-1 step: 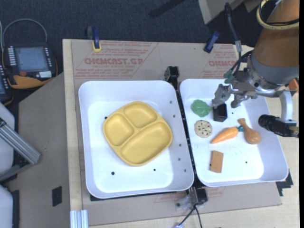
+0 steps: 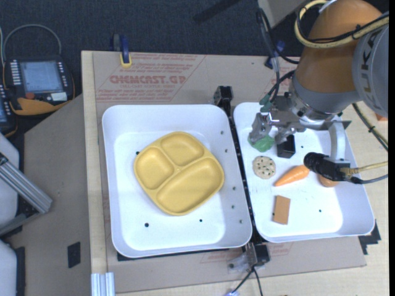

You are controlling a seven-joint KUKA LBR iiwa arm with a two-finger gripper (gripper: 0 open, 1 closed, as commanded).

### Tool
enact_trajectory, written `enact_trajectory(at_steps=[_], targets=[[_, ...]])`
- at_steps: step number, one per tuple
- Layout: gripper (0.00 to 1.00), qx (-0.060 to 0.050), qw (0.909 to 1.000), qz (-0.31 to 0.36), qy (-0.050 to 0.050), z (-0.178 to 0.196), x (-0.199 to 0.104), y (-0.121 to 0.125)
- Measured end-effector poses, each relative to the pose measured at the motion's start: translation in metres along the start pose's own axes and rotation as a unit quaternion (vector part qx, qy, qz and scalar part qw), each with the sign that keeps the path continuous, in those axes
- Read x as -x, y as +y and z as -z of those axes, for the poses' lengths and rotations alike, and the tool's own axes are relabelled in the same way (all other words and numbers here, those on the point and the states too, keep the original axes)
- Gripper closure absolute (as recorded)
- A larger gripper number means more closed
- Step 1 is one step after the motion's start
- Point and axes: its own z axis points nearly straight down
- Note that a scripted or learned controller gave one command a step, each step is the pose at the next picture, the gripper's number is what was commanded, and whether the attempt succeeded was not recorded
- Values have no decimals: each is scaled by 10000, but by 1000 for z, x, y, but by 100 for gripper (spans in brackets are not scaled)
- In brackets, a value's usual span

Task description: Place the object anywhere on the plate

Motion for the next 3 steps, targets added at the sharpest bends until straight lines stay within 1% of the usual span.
enact_trajectory(at_steps=[1,2,3], targets=[[100,36,10000,2,-6,-5,-48,24],[100,28,10000,4,-4,-17,-104,26],[0,29,10000,-17,-6,-16,-102,26]])
